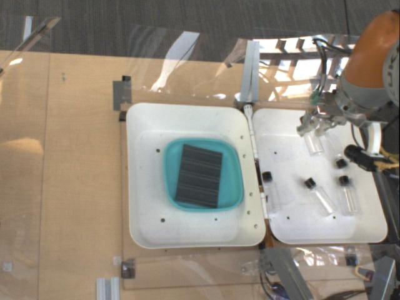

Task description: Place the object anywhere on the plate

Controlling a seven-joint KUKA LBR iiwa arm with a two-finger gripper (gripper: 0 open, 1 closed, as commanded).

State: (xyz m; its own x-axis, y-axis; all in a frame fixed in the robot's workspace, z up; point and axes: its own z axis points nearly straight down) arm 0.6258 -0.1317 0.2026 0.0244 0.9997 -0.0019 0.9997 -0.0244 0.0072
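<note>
The claw hangs at the upper right of the frame, over the top part of the right bin, at the end of the grey arm with its orange band. Whether it is open or closed cannot be told from this angle, nor whether it has hold of anything. The dark ribbed slab is well apart from it, left of the frame's centre and lower down, across the wall where the two bins meet. The slab lies flat on the teal plate, its long side running top to bottom with a slight tilt, and teal shows on all sides of it. The plate sits in the middle of the left bin. In the right bin, a short clear tube shows just below the claw; whether the two touch is unclear. Lower in the bin lie two more tubes: a slanted tube with a black cap at its upper left end, and an upright-lying tube with its black cap toward the top. A loose black cap sits above those two, and a small black piece lies close to the bin's left wall. Both bins rest on the pale wooden bench
</note>
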